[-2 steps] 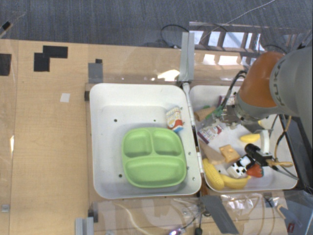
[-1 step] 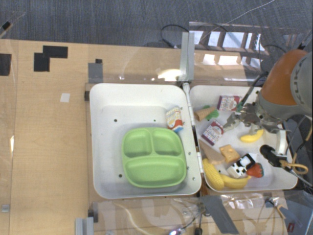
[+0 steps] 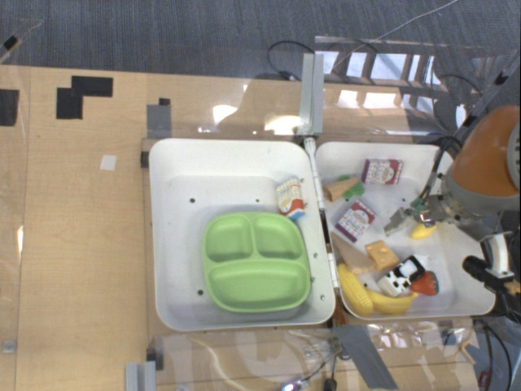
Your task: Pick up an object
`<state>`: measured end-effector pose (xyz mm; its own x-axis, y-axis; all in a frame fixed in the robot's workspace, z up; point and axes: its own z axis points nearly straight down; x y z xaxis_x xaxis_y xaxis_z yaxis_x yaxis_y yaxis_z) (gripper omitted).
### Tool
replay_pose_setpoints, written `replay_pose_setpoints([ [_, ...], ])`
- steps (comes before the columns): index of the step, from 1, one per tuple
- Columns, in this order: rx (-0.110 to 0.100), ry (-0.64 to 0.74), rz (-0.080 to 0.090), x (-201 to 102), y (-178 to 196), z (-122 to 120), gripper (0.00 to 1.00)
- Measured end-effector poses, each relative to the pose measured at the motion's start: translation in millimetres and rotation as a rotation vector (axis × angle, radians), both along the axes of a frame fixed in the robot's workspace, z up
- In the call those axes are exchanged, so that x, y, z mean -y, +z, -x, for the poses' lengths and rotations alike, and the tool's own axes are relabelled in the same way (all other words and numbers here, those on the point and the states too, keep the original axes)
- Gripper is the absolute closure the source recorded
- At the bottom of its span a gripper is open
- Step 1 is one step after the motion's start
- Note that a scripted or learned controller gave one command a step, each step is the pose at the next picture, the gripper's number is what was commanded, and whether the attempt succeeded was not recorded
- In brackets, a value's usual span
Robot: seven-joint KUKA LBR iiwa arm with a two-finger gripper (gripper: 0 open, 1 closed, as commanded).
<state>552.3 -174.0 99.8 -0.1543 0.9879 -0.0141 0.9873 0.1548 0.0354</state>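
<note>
My gripper (image 3: 411, 217) hangs low over the middle of the right bin (image 3: 456, 165), reaching in from the right under the orange wrist band. A small yellow object (image 3: 422, 233) lies just below and right of it, touching or nearly touching. Close by on the left lies a purple-and-white packet (image 3: 355, 221). A tan block (image 3: 381, 256) sits below it. Along the front are a banana (image 3: 368, 294), a black-and-white toy (image 3: 398, 278) and a red strawberry-like piece (image 3: 425, 283). Farther back lie a red-and-white packet (image 3: 381, 172) and a brown wedge (image 3: 343, 189).
The left bin (image 3: 175, 218) holds a green divided plate (image 3: 256, 261) and a small white carton (image 3: 291, 197) against its right wall. A ridge (image 3: 319, 210) separates the two bins. Cables and a metal frame (image 3: 391, 63) stand behind the right bin.
</note>
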Motion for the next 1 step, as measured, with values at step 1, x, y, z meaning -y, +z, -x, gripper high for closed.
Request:
replay_pose_setpoints([
  [1,-0.014,0.079,-0.001,-12.8,-7.7,58.2,0.0],
])
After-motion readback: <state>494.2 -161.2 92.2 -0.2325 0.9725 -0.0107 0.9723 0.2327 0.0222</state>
